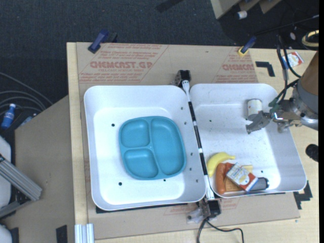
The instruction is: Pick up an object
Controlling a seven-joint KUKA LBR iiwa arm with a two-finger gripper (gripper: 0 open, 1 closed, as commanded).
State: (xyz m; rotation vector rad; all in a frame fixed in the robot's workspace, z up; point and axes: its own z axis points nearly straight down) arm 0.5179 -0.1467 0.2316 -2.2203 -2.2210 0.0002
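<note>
My gripper (254, 115) reaches in from the right over the upper middle of the right bin (283, 151). Its two fingers stand apart, open, with only bare bin floor between them. In that bin's near left corner lies a small pile. A yellow banana (220, 161) lies at the top of the pile, with an orange rounded item (224, 182) below it. A small white and orange carton (239, 175) rests on the orange item, and a dark object (261, 184) lies to its right. The gripper is well above and right of this pile, touching none of it.
The left bin (101, 110) holds a blue divided plate (152, 147) near its middle. A black hinge strip (194, 130) runs between the two bins. Cables (283, 67) hang near the arm at the right edge. Cardboard (126, 62) lines the bench behind the bins.
</note>
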